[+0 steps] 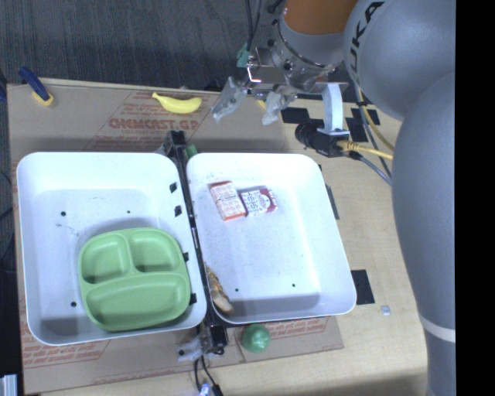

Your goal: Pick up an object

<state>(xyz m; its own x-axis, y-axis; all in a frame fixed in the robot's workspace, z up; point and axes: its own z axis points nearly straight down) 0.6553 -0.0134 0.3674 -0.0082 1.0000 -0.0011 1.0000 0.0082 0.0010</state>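
In the camera view, the grey arm (410, 116) fills the right side of the frame, with its orange band (317, 15) at the top centre. The gripper (249, 100) hangs at the top middle, above the cardboard behind the bins, its two pale fingers (224, 99) spread apart with nothing between them.

The right bin (332, 232) holds two small cartons in its upper left part: a red-and-white carton (225, 199) and, touching its right side, a darker red carton (258, 201). A small brownish object (217, 294) lies against the lower left wall of this bin; what it is cannot be told.

The left bin (31, 232) holds a green divided tray (135, 277) in its lower right part, near the wall shared with the other bin.

Outside the bins, a yellow banana (178, 101) lies on the cardboard at the upper middle, just left of the gripper. A blue-and-yellow item (35, 86) sits at the upper left corner. A green ball (256, 338) rests below the right bin's lower edge, at the bottom centre. A yellow cable (371, 151) runs off to the right beside a black fitting (319, 141).
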